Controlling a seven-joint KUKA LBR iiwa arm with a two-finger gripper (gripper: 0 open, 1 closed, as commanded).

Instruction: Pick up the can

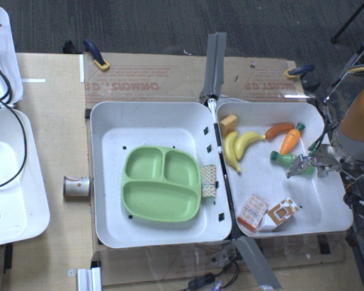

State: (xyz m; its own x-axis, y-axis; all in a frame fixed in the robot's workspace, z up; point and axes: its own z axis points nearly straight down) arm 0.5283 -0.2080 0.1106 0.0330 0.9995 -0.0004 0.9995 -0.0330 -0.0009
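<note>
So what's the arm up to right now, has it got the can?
Gripper low in right bin, by green bottle. Can lies on bench left of left bin, untouched. Both bins between them.

We see our grey KUKA arm (353, 139) wearing a rounded orange band, dark thin cables looping along it, ending in a small silvery metal two-finger gripper (297, 168).

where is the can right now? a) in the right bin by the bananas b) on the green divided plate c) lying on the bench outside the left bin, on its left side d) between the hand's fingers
c, the can lies on its side on the wooden bench, just outside the left wall of the left bin.
</note>
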